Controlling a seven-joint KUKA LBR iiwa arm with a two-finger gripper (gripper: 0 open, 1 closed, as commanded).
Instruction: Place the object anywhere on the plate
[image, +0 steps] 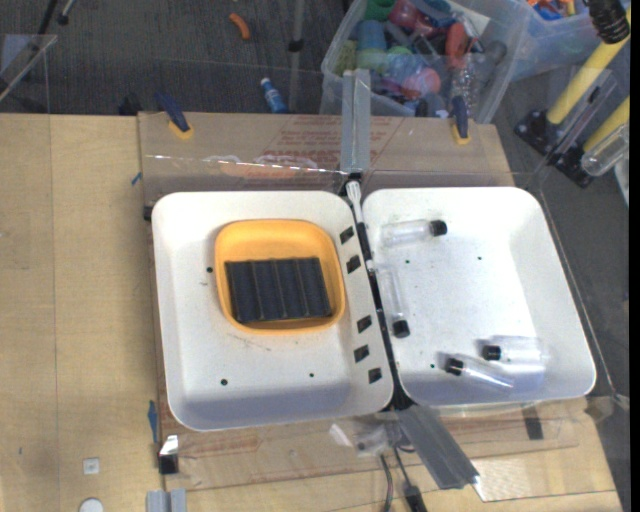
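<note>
- the black ribbed rectangular block (278, 290) lies flat inside the orange shallow plate (232, 240), in the left white bin (190, 370), the bin farther from the side the arm reaches in from.
- i cannot tell whether the end effector is apart, together or clamped on anything.
- judged from how things lie, the placing looks done: the block rests wholly within the plate's rim.
- the right white bin (500, 230), on the arm's entry side, holds clear plastic tubes with black caps, one near its far edge (412, 233) and a cluster near its front corner (500, 355).
- risk: a sweep across the near bin could catch those light tubes and roll them.
- risk: a further descent onto the plate could nudge the block against the rim or tip the plate, since it sits loose.
- the wooden tabletop (60, 300) around the bins would catch anything knocked over an edge.
</note>
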